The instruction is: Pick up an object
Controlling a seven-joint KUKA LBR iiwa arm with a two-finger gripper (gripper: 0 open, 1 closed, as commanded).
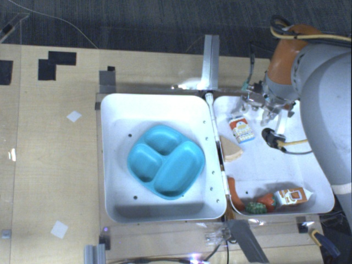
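Claw (268, 110) hovers low over right bin's (313, 172) far end, just beside small red-and-white packet (242, 130), likely lining up a grasp; open or closed, cannot tell. Blue sectioned tray (166, 161) sits in left bin (115, 147).
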